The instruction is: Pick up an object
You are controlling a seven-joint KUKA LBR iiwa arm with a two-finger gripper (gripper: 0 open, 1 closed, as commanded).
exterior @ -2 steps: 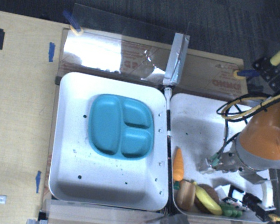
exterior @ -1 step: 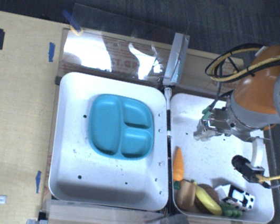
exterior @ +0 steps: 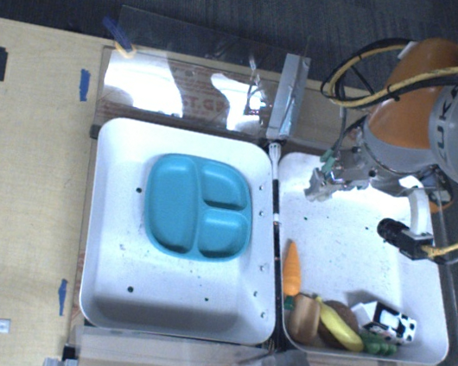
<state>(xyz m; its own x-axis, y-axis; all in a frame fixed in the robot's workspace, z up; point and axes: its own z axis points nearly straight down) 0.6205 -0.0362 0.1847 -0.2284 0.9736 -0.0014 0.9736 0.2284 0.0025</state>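
My gripper (exterior: 323,186) hangs over the far left corner of the right bin (exterior: 350,243), with nothing seen between its small fingers. Along the bin's near edge lie an orange carrot (exterior: 292,268), a brown piece (exterior: 304,316), a yellow banana (exterior: 339,326), a small green item (exterior: 378,342) and a black-and-white toy (exterior: 392,322). All of them sit well below the gripper in the view, apart from it.
The left bin (exterior: 107,279) holds a blue divided plate (exterior: 200,207). A clear plastic wall (exterior: 194,84) stands behind the bins. Yellow and black cables (exterior: 390,66) loop around the arm's wrist at the upper right. A black part (exterior: 401,236) juts over the right bin.
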